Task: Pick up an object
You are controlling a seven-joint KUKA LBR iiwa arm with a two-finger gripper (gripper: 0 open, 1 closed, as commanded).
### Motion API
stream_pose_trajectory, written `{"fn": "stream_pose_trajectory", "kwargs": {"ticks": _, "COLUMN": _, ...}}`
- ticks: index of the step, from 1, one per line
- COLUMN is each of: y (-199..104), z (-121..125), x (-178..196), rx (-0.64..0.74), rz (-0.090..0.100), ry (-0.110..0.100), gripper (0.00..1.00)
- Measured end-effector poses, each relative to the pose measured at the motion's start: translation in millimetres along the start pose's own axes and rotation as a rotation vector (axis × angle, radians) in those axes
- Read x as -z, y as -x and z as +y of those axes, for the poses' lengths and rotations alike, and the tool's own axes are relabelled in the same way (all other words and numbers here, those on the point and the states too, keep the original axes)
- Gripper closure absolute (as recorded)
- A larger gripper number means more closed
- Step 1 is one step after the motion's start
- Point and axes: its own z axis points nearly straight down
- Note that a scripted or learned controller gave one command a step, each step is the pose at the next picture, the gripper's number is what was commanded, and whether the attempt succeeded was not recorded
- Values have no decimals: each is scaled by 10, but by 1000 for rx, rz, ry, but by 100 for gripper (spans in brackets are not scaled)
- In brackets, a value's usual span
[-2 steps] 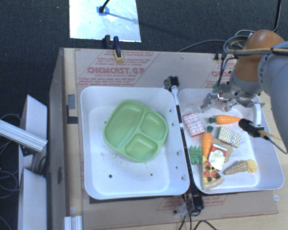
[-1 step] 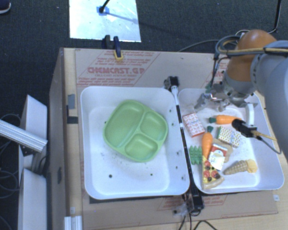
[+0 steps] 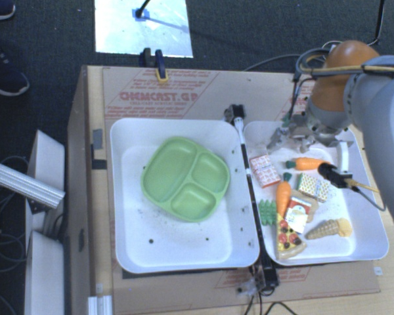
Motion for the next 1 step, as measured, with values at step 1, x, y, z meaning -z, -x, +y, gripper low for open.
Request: {"fn": "stream_pose_trajectory", "kwargs": {"ticks": 1, "y": 140, "z": 0, "x": 3, "rx": -2, "rz": -1, "ry": 1, "gripper": 0}}
